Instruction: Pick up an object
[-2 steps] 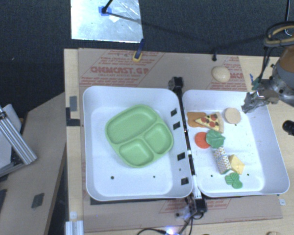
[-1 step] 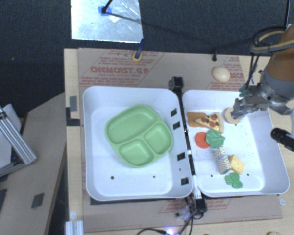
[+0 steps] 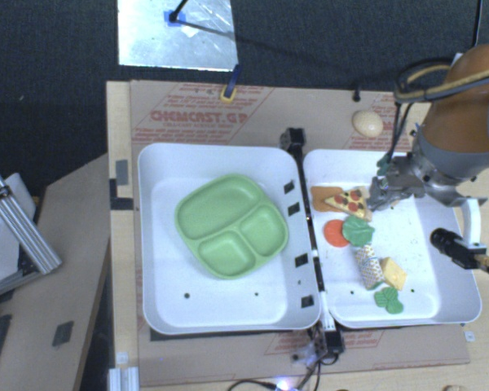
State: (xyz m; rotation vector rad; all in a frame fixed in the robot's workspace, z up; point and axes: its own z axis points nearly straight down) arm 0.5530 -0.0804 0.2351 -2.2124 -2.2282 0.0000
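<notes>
Single fixed camera above bench (image 3: 187, 108), looking down at slant; far enough off to take in both white bins whole; left bin (image 3: 159, 218) sits mid-frame, right bin (image 3: 448, 296) toward right edge; bench's far edge lies toward top of frame, near edge toward bottom; dark floor shows beyond far edge; arm (image 3: 464, 112) enters from right.

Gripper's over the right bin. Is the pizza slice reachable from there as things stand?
Probably yes. The gripper sits right at the pizza slice's right end, and the slice lies flat in the right bin with nothing on top. The green toy and red disc lie just below it.
</notes>
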